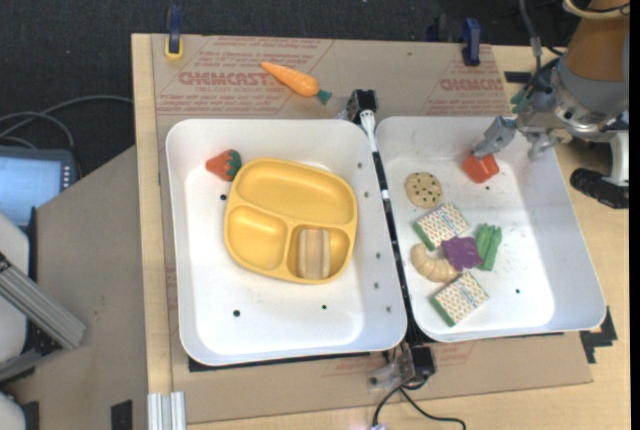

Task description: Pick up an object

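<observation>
The arm point(598, 48) reaches in over the upper right corner of the right bin point(570, 248), grey at the wrist with the orange band above. Its gripper point(487, 156) points down and to the left. A small red-orange block point(481, 167) sits at the fingertips, touching or nearly touching them; whether it is actually pinched between the fingers, and whether they are spread or pressed together, cannot be told from this angle.

Further contents of the right bin: a round chocolate-chip cookie point(424, 188) near the left wall; below it a speckled cracker point(441, 224); a purple piece point(462, 251) touching a green leafy piece point(488, 245); a tan croissant-shaped item point(433, 264) just beside the purple piece; a second speckled cracker point(460, 297) nearest the front.

Left bin point(200, 318): a yellow divided plate point(285, 193) near the centre, with a pale tan item point(313, 252) lying in its lower right compartment. A toy strawberry point(224, 164) touches the plate's upper left rim.

Both bins stand on a cardboard sheet point(160, 118). Red printing on it reads "CHEMCAST" at upper left and again at upper right; the smaller lines are illegible. A toy carrot point(292, 79) lies on the cardboard behind the left bin. Two blue clamps point(174, 30) grip the sheet's far edge.
</observation>
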Motion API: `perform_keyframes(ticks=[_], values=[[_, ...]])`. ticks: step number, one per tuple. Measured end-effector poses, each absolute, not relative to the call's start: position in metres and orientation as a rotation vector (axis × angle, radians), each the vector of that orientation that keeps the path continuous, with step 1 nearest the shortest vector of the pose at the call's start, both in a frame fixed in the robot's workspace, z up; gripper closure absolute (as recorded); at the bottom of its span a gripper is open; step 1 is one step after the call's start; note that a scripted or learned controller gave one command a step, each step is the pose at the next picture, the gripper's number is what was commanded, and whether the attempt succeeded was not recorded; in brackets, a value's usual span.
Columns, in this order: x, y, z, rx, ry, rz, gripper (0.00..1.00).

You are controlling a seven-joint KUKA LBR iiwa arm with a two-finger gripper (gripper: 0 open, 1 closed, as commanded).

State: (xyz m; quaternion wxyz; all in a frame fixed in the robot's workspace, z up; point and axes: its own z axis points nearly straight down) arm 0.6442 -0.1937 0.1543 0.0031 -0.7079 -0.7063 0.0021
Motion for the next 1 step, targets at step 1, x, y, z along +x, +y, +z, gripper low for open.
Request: perform_keyframes(ticks=[1], values=[[0.6607, -0.1882, 0.0802, -2.214, -2.221, 0.005, 0.0]])
